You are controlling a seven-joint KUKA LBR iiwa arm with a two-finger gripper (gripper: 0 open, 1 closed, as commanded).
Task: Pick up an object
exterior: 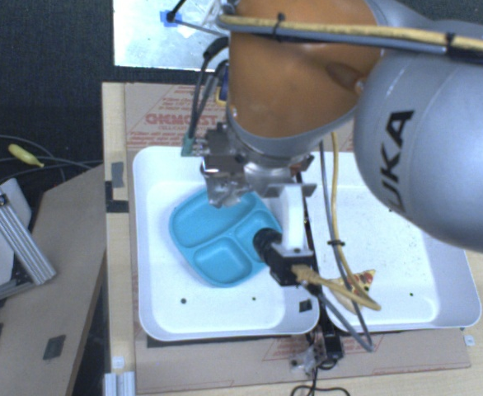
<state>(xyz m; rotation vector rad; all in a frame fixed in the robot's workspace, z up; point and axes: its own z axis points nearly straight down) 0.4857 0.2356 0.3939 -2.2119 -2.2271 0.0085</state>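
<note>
Camera view. Two shallow white bins sit side by side on the bench. The left bin (163,320) carries a blue divided tray (218,238) with three compartments. The tray lies in the middle of that bin, nearer its right wall than its left, turned at an angle to the bin edges. The right bin (439,304) shows a bare floor toward its near right corner.

The arm (406,130) reaches in from the right and covers much of both bins. Its orange band (295,52) sits above the wrist. The gripper (223,190) hangs over the far edge of the tray, at or just above the tray rim. Whether it touches the rim cannot be told from this angle. The wrist housing hides the claw, so its state cannot be told, and nothing confirms a hold on the tray.

A black fitting with yellow cabling (307,272) hangs from the arm over the wall shared by the two bins, just beside the right corner of the tray.

Step in hand, as a judgement: the approach or grasp attempt on the tray, the only loose item visible. The lift is not yet done.

Next move, as a judgement: seat the claw astride the thin far rim, clamp, then raise straight up. The rim is shallow and smooth, so a slip is likely if the claw lands off the edge.
</note>
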